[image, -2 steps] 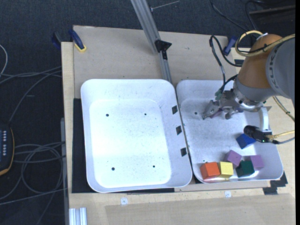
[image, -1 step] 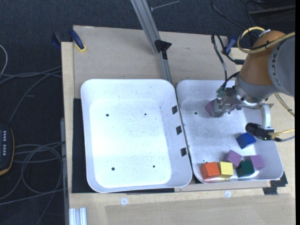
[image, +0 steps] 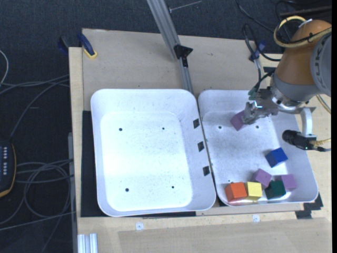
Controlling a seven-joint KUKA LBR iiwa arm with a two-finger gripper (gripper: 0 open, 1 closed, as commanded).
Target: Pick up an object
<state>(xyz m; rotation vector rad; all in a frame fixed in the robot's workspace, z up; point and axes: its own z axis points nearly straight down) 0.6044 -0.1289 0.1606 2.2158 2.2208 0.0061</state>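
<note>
Camera view had the arm (image: 303, 62) in from the right, over the right bin (image: 231, 157), and there it was: the gripper (image: 251, 114) had a purple block (image: 238, 121) pinched at its tip, fingers closed on it. The block sat tilted, up in the bin's far half; whether it hung clear of the floor I couldn't tell. Down at the near edge the rest of the blocks were bunched together: an orange block (image: 236, 191), a yellow block (image: 254, 189) touching it, a green block (image: 275, 189), and two more purple ones (image: 262, 176) (image: 288, 181). A blue block (image: 276, 156) lay a little apart, above them. Left bin (image: 142, 152) alongside, dark dots on its floor.
</note>
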